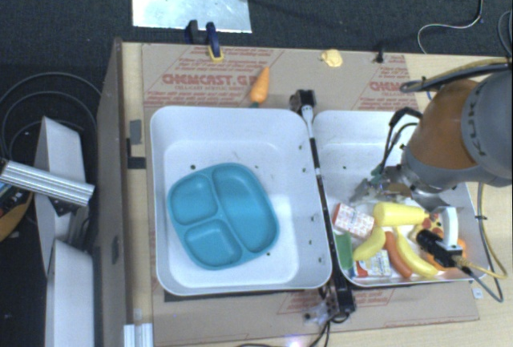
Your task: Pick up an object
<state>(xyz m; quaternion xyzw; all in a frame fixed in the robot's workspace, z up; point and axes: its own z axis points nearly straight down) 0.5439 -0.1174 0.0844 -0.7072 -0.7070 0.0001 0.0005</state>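
Observation:
The right bin holds a heap of toy food at its near end. There is a yellow piece, a yellow banana, an orange-red sausage and a white and red box. A green piece lies by the bin's left wall. My gripper hangs low over the middle of this bin, just behind the heap and close to the box and the yellow piece. Nothing shows between its fingers. The arm's orange band covers the bin's right side.
The left bin holds a blue divided plate. An orange carrot and a small yellow lump lie on the cardboard behind the bins. A black bar runs between the two bins.

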